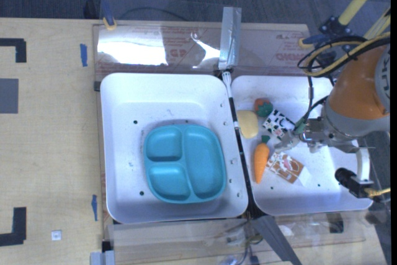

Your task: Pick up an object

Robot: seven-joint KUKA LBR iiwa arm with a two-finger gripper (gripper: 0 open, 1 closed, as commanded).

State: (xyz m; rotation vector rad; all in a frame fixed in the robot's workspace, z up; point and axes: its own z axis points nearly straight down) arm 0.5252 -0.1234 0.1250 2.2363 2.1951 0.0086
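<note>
On the left side of the table, the left bin [118, 96] holds a blue divided plate [184, 162], lying flat near its front edge. The right bin [322, 189] holds a yellow piece [249, 124], an orange carrot [261, 162], a green and orange toy [263, 107], a black-and-white spotted piece [276, 123] and a printed packet [286, 167]. The hand [291, 138] hangs just right of the spotted piece; how it stands I cannot tell. This looks like the approach: next, settle over one object and close.

Bright, even light; glare on plastic sheet [133, 49]
</note>
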